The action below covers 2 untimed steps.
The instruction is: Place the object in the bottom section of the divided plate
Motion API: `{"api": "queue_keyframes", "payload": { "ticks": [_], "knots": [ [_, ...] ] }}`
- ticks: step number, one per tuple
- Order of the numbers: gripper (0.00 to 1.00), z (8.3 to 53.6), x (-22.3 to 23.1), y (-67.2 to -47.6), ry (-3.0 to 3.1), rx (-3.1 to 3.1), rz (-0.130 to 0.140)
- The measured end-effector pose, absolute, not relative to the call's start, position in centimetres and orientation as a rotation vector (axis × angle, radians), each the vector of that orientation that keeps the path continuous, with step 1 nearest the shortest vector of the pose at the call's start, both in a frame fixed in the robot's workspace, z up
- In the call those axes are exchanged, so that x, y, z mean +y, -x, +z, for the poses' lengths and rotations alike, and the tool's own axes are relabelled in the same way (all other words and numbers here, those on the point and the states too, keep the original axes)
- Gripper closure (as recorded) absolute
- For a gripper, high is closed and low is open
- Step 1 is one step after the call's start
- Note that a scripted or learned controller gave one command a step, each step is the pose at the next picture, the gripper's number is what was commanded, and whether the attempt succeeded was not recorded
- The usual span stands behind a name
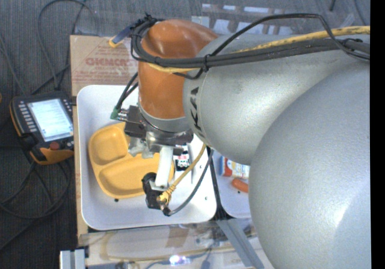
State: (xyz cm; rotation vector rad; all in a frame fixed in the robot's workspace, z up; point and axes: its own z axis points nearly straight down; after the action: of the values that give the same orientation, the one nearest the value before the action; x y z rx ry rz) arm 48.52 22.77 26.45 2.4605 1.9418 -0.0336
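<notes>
A yellow divided plate [113, 162] lies in the left white bin [96, 213]. One section faces the top left and a wider one [123, 179] faces the bin's front edge. What shows of both looks bare. My gripper [163, 148] hangs under the orange wrist band, right over the plate's right side. The wrist and arm hide the plate's right part. I see no object held.
The grey arm covers most of the right half of the view, including much of the right bin [231, 206]. A small red-orange item [240, 185] and a blue-and-white packet [236, 170] show there. A teach pendant [45, 120] lies left of the bench.
</notes>
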Motion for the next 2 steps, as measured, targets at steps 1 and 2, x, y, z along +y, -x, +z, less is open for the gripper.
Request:
{"api": "queue_keyframes", "payload": {
  "ticks": [1,2],
  "knots": [
    [1.0,15.8,23.2,-48.3,-2.823,1.37,-0.02],
    [1.0,9.2,18.9,-49.0,-2.82,1.383,0.029]
  ]
}}
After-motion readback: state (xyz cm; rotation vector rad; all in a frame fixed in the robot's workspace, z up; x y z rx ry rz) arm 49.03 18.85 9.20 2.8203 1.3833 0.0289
